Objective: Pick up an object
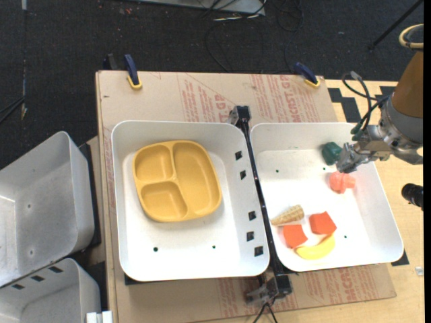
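Nearest the camera, in the right bin [387,221], lay a small group of toys: a yellow banana-shaped piece [316,249] against two orange blocks [295,235] [322,222], with a tan cone [288,215] just beside them toward the divider. In the left bin [121,180] sat a yellow divided plate [177,180], alone and well apart from the arm's reach at that moment.

Farther back in the right bin lay a pink lump [341,182], and beyond it a dark green piece [330,153] near the far wall. The gripper [349,161] hung between these two, just above the pink lump and beside the green one, on the arm [409,103] coming in from the right. How the jaws stood could not be told; the fingertips were too small and dark against the toys to read, and nothing could be seen held between them.

The pick seemed to be at the approach stage, with the pink lump the likeliest target. To do it well, the gripper would want to be centred over one object only, so that the fingers straddled the pink lump without nudging the green piece alongside. A straight descent until the fingertips neared the bin floor, then a firm close, would suit a small rounded thing that might squirt sideways. Lifting slowly would show whether the grip had taken.
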